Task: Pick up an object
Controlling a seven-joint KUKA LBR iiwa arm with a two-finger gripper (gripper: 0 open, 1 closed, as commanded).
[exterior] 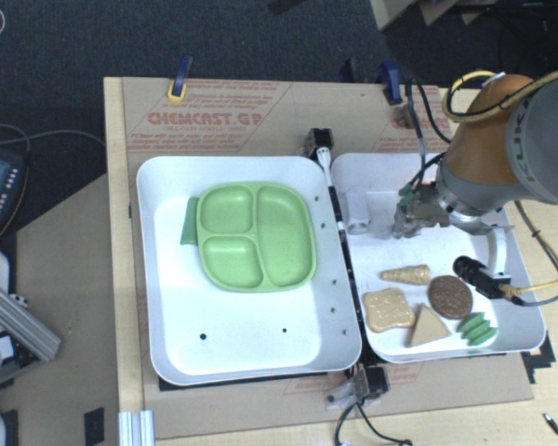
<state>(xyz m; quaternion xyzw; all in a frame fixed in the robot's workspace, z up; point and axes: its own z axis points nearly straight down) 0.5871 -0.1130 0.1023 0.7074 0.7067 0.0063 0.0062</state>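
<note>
Left bin (167, 277): 1 green divided plate (256, 235). Right bin (377, 179): 5 food items (418, 305) near side; gripper (407, 219) far side, pincer state indeterminable.

A pale green divided plate (257, 235) sits in a white bin (167, 277). Alongside: a tan cracker (388, 308), a dark brown cookie (449, 296), green pea pods (477, 328), a beige cone (406, 274). Red lettering marks the light brown bench (214, 110).

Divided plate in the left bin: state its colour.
Light green divided plate, clearest in the camera view.
</note>
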